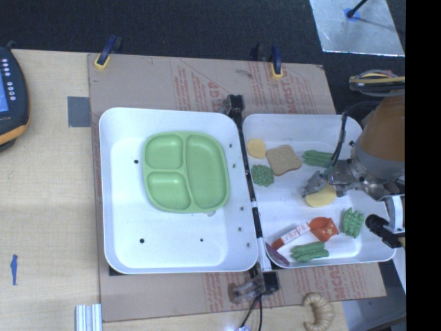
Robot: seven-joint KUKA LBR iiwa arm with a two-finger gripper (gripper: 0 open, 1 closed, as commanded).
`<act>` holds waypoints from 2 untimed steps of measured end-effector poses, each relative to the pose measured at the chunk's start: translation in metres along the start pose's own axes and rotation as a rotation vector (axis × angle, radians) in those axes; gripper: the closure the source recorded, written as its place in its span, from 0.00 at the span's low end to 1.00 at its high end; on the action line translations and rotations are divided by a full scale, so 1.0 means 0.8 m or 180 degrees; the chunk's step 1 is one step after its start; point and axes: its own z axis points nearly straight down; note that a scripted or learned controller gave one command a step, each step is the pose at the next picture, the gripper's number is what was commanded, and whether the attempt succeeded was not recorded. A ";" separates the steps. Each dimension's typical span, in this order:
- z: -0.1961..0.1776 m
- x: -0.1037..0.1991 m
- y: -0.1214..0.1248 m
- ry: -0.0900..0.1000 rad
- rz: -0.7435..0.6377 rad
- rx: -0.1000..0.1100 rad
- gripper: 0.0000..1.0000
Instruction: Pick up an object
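Gripper [318, 185] down in right bin [275, 126], fingertips touching yellow piece [321, 198] near bin middle. Low, likely for grab. Fingers slightly parted above piece, nothing clamped between. Bread slice [283, 159], green toys nearby crowd approach. Left bin [117, 185] holds green divided plate [186, 172].

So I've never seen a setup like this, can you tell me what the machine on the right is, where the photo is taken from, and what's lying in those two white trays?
It is one photo, from a fixed camera above the bench, looking down at a slant. The grey and orange shape at the right is a robot arm; its gripper is low over the right bin, right by a pale yellow piece. Whether it holds anything, I cannot tell. The left bin holds a green divided plate. The right bin holds toy food: a bread slice, a small yellow round, several green vegetable pieces and a red and white packet. Its job is picking one up.
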 end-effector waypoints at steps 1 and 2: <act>0.012 0.052 0.072 -0.0004 -0.0008 -0.0018 1.00; -0.199 0.083 0.004 0.0001 0.0000 -0.0030 1.00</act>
